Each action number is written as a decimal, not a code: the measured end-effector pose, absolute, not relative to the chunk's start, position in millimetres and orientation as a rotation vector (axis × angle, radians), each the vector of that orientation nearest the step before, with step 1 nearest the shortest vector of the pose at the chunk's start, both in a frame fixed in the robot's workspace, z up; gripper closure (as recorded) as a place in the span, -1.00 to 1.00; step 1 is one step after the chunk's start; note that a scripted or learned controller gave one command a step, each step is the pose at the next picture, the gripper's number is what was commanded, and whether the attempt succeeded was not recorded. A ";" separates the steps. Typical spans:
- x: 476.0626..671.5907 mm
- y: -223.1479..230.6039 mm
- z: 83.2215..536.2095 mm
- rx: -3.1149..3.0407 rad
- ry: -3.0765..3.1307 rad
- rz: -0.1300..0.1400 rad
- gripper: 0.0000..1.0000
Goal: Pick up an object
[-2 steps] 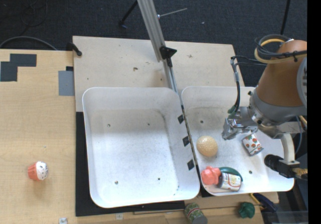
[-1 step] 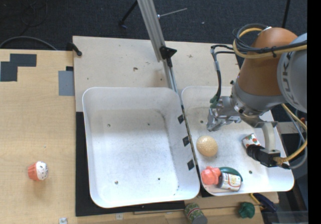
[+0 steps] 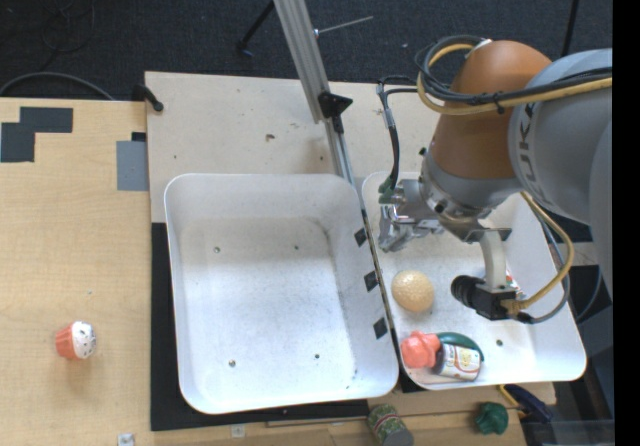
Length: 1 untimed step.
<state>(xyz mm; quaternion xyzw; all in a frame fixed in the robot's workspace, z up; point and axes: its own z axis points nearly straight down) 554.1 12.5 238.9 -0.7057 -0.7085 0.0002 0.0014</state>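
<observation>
The arm [image 3: 520, 134] is reaching in from the right of the frame, its orange band bulging over the right bin [image 3: 560, 359]. The gripper [image 3: 400, 224] is hanging at the upper left part of that bin, just beside the divider where the two bins meet. Whether it is open or closed I cannot tell; the metal parts are blurring together and nothing is showing in its grasp.

A tan ball [image 3: 412, 291] is lying in the right bin, below the gripper and apart from it. Further down, near the bin's lower edge, a small bottle with a red cap [image 3: 445, 354] is lying on its side.

The left bin [image 3: 200, 204] is sitting at centre frame. A slanted aluminium rail [image 3: 300, 34] is running from top centre down toward the bins.

Outside the bins, a small red-and-white toy [image 3: 76, 341] is resting on the wooden bench at lower left. A green object [image 3: 490, 418] is sitting below the right bin at the bottom edge.
</observation>
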 end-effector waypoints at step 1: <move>591.8 49.8 238.6 -2.218 -2.223 0.000 1.00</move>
